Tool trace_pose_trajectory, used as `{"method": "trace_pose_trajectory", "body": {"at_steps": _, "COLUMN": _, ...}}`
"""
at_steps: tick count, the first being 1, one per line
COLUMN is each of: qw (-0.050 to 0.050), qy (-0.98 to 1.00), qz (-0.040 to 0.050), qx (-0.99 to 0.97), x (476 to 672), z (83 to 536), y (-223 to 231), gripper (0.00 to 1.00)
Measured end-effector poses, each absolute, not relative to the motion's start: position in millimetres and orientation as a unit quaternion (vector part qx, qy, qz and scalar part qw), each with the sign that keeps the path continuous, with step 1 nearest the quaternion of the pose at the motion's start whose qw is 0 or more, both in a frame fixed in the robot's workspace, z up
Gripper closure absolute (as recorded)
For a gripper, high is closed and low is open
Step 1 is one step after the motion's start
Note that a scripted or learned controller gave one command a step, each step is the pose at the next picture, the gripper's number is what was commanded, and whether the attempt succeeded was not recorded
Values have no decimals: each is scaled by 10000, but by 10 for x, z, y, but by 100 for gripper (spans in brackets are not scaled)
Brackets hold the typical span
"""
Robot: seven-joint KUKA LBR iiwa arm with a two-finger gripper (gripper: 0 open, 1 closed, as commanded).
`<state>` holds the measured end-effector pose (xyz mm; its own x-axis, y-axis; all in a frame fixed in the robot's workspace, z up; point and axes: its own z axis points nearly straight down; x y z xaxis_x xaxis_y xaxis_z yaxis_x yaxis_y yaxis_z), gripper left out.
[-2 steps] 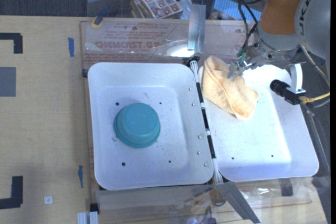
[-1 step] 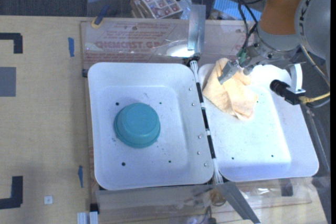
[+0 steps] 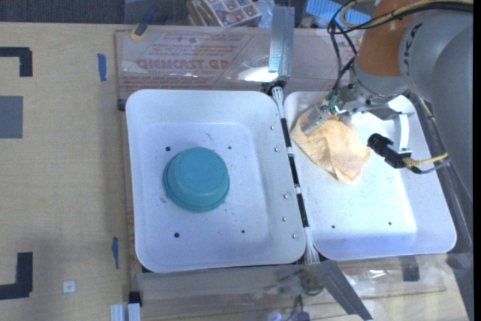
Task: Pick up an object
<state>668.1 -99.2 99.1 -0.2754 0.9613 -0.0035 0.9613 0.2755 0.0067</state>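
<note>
Lying under claw [image 3: 328,113]: cloth [image 3: 336,148].

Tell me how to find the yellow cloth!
Look at the two white bins side by side and take the right bin. Near its top left corner, under the end effector, lies the cloth: crumpled, soft and pale orange-yellow, unlike the smooth round teal bowl next door.

Pale wooden bench [image 3: 60,184], bearing two white bins side by side — left bin [image 3: 150,116] and right bin [image 3: 428,237], rims touching. Also on the wood: blue tape bits [image 3: 101,67] and black angle marks [image 3: 21,60] (left side).
</note>
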Motion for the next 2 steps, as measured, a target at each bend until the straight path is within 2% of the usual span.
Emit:
{"method": "trace_pose_trajectory", "body": {"at_steps": 1, "qw": 48, "qy": 7997, "qz": 14, "qx": 6004, "x": 6690, "z": 1100, "y": -980, "gripper": 100}}
{"method": "trace_pose_trajectory", "body": {"at_steps": 2, "qw": 27, "qy": 8356, "qz": 5, "qx": 5493, "x": 6532, "z": 1633, "y": -1389, "gripper": 100}}
